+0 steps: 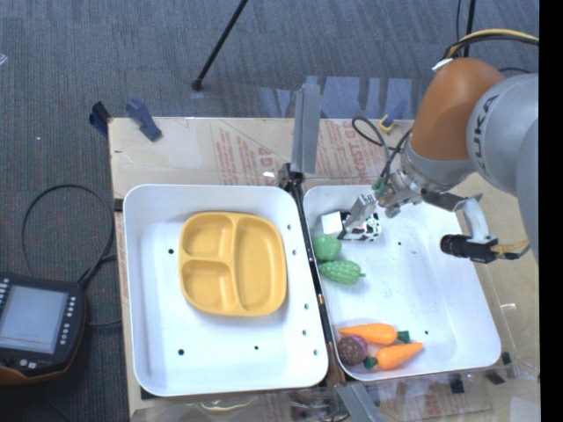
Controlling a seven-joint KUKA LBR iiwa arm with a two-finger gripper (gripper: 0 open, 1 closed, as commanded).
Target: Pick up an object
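My gripper (pixel 359 214) hangs low over the back left corner of the right bin (pixel 440 297). Directly under its tip lies a small black-and-white spotted toy (pixel 368 230), with a small white block (pixel 331 222) just left of it. A round green vegetable (pixel 326 247) and a bumpy green cucumber (pixel 341 272) lie along the bin's left wall. At the front of the bin are two orange carrots (pixel 373 332) (pixel 398 354) and a dark red round thing (pixel 351 350). I see nothing lifted off the bin floor.
The left bin (pixel 149 323) holds a yellow divided plate (pixel 234 262). A grey upright post (pixel 305 134) stands behind the gap between the bins. The arm's orange band (pixel 453 104) looms over the right bin's back edge.
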